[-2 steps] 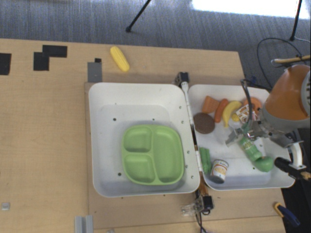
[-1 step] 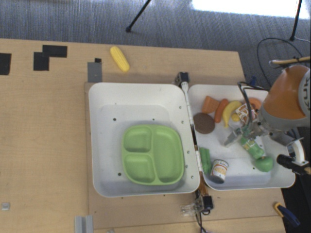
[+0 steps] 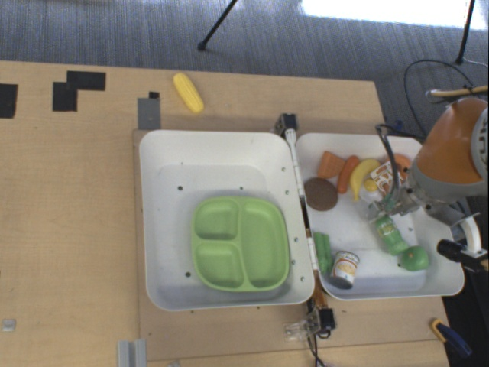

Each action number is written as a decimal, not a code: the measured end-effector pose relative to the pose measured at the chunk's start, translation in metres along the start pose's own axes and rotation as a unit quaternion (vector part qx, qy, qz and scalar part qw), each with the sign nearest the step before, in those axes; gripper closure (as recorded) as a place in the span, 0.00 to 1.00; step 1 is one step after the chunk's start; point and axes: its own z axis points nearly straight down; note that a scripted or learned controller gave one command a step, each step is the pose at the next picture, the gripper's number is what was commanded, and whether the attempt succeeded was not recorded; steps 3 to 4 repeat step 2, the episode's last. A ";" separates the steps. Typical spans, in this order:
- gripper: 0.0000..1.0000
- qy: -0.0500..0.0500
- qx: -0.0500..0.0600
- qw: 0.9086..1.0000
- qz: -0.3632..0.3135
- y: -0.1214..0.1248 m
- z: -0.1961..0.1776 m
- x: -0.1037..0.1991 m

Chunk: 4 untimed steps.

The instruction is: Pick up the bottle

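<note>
The grey arm with the orange band point(image 3: 452, 147) reaches into the right-hand shallow white bin point(image 3: 443, 285) from the right. Its two-finger gripper point(image 3: 391, 202) sits low over the clutter in the middle of that bin.

The task object, a small green plastic bottle with a pale label point(image 3: 390, 234), lies on its side on the bin floor, directly below the gripper in the view and apparently touching or just beside its tips. The view here is small and cluttered, so whether the fingers are spread or closed cannot be told, and no object is visibly held between them.

Neighbouring items:
- a yellow banana point(image 3: 362, 176) and an orange carrot-shaped piece point(image 3: 346, 173), just above the gripper;
- a brown round disc point(image 3: 321, 193), to the left;
- a green pear-shaped fruit point(image 3: 415, 258), just beside the bottle's lower end;
- a small labelled can point(image 3: 344, 269), near the bin's front wall.

Procedure for the grasp: centre the fingers across the bottle's narrow width, not along its length. Descend until the tips straddle the body. Keep clear of the green fruit, which may be nudged and push the bottle aside. Close firmly, since a smooth round bottle is likely to roll or slip, then lift straight up.
</note>
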 end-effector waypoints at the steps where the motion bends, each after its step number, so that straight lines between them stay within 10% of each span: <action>1: 1.00 0.001 0.001 0.985 0.175 -0.011 0.010 -0.020; 2: 1.00 0.000 0.004 0.987 0.159 0.031 -0.104 0.025; 4: 1.00 0.000 0.004 0.987 0.159 0.031 -0.104 0.025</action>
